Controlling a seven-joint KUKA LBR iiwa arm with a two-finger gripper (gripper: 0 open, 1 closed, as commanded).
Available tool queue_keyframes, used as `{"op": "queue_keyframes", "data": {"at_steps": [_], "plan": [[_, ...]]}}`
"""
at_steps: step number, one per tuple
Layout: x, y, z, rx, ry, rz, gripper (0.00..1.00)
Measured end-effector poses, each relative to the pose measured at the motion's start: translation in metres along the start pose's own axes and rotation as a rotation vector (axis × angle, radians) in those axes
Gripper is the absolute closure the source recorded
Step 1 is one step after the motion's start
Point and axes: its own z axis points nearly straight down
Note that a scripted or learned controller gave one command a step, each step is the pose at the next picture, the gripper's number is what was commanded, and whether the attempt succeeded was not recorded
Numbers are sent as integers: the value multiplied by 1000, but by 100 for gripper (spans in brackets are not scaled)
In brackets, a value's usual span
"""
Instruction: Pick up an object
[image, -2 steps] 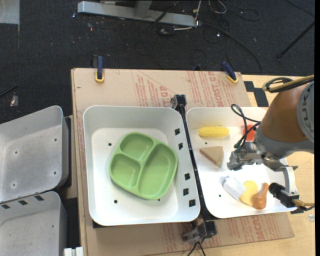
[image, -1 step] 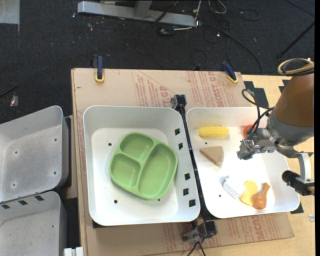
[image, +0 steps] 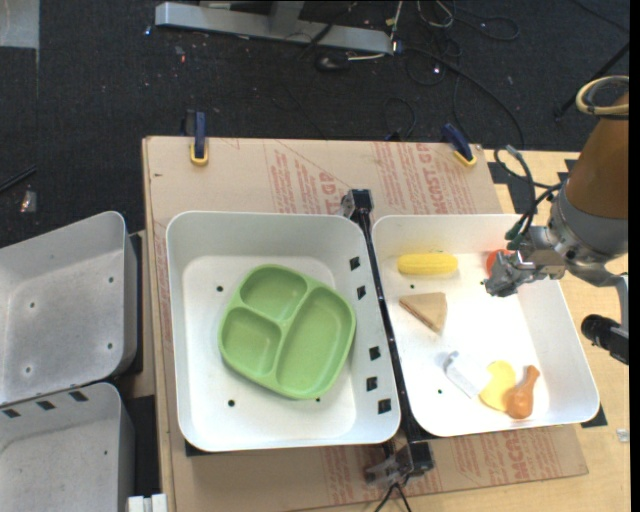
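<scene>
Nothing picked yet: corn cob (image: 428, 264) lying on its side near the top of the right bin (image: 570, 345), yellow, long axis across the bin. Just below it, a tan wedge (image: 426, 311) that looks like a slice of bread or cheese, close but apart. Further down toward the front edge, a small clear-and-white thing (image: 460, 377), too small to name, and right beside it a yellow piece (image: 497, 386) touching an orange drumstick-looking toy (image: 521, 393).

Gripper (image: 503, 275) hanging over the right bin's upper right part, level with the corn but well apart from it. Something red (image: 494, 262) sitting right at the fingertips, hard to say if pinched or just behind them. Can't tell whether the jaws are spread or pressed together from this angle.

Left bin (image: 190, 330) holding a green divided plate (image: 288, 329), three compartments, roughly centred and turned at an angle. Cardboard sheet (image: 290, 170) under both bins, clamped at the back.
</scene>
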Motion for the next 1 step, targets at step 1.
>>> {"op": "queue_keyframes", "data": {"at_steps": [1], "plan": [[50,12,3,4,2,-4,100]]}}
